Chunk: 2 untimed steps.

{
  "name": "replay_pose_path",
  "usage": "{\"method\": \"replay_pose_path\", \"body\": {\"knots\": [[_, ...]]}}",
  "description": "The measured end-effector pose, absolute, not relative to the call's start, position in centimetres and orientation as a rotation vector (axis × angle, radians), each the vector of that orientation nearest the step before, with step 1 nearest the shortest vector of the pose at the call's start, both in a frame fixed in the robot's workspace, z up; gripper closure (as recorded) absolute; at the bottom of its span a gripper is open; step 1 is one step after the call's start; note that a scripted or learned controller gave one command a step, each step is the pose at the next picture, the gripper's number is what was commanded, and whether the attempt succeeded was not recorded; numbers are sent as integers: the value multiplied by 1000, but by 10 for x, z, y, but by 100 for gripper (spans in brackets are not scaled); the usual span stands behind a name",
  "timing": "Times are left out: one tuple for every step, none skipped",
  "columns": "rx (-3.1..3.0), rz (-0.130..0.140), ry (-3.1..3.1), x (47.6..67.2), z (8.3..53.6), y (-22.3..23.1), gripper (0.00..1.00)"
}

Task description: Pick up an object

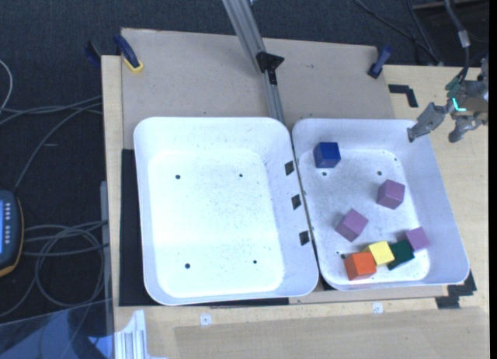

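My gripper hangs over the far right corner of the right bin, open, with nothing between its fingers. In that bin lie a blue cube near the far left, a purple cube in the middle right, and another purple cube lower down. At the near edge an orange cube, a yellow cube, a green cube and a third purple cube sit in a tight row. The gripper is well apart from every cube.
The left bin sits beside the right one. A slanted metal rail runs from the top down to the gap between the bins. Blue clamps hold the board's far corners. Cables lie on the dark floor at left.
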<state>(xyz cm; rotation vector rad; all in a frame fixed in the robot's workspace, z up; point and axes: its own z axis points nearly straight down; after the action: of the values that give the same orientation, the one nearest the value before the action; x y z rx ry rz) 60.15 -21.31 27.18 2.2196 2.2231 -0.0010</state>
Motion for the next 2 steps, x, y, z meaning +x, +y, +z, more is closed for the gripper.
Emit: {"method": "replay_pose_path", "body": {"knots": [[2223, -4, 2226, 599, 225, -204, 0], [2223, -4, 2227, 607, 171, -198, 0]]}}
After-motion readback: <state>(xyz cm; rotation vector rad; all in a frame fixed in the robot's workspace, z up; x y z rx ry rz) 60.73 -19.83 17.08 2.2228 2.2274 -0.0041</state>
